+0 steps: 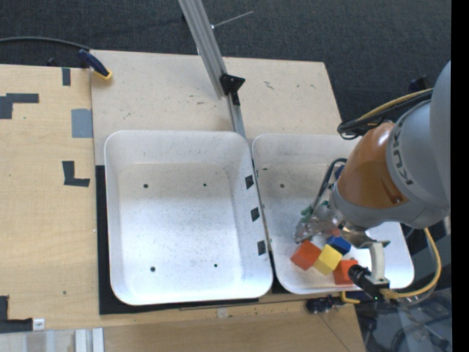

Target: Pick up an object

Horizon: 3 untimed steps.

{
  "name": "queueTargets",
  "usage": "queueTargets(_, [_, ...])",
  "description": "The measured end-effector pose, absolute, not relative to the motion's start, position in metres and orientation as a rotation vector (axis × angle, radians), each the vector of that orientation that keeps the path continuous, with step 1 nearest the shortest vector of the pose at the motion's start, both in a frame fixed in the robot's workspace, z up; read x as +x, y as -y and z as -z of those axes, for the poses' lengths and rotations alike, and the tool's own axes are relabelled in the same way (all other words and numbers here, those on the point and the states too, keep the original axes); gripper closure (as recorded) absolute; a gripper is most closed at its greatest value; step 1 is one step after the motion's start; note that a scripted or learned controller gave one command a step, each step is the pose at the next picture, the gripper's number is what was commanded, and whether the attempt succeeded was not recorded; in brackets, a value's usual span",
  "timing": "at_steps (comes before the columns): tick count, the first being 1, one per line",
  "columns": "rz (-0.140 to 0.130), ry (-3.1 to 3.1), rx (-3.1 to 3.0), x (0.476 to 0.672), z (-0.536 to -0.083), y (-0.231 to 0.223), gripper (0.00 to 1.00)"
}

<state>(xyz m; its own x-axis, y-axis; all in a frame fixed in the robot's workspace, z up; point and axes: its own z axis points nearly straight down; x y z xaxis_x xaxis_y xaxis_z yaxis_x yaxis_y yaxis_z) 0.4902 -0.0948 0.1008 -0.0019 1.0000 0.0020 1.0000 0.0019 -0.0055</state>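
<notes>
Several small blocks lie bunched at the near end of the right bin (pixel 286 167): an orange-red block (pixel 305 256), a yellow block (pixel 330 259), a blue block (pixel 338 243) and another orange block (pixel 344 271). My gripper (pixel 309 228) hangs low over the bin, just above and behind the orange-red block. The arm's orange band (pixel 370 174) and grey wrist cover the bin's right half and hide part of the blue block. I see nothing lifted off the bin floor.
The left bin (pixel 176 218) lies alongside, sharing a raised rim with the right one. A grey metal rail (pixel 209 42) slants down from the top to the rims between the bins. Cables (pixel 381 112) loop off the arm at the right.
</notes>
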Motion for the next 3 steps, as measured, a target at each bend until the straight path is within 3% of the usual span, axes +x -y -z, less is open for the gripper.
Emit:
queueTargets(2, [0.004,2.226,-2.222,0.489,-0.215,0.095,1.00])
queueTargets(3, [0.000,2.227,-2.214,0.487,-0.213,0.045,1.00])
